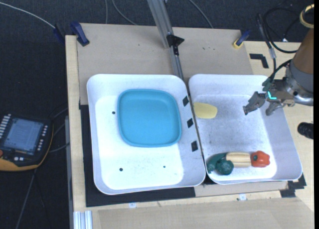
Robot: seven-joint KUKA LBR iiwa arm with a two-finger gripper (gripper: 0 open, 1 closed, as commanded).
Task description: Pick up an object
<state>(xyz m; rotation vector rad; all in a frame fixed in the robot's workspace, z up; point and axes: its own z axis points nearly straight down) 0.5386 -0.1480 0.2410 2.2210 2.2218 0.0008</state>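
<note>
In the right bin [279, 138] a flat yellow piece [205, 110] lies near the left wall. Along the bin's front edge sit a dark green object [220, 165], a tan cylinder [239, 159] and a red object [259, 159], close together in a row. My gripper [262, 106] hangs over the bin's upper right part, fingers spread open with nothing between them. It is well apart from the yellow piece and from the front row.
The left bin [102, 138] holds a square blue plate [149, 117]. A metal pole [159, 9] runs down to the gap between the bins. Blue and yellow clamps sit at the bench's far corners. A handheld pendant [22, 138] lies off the bench, left.
</note>
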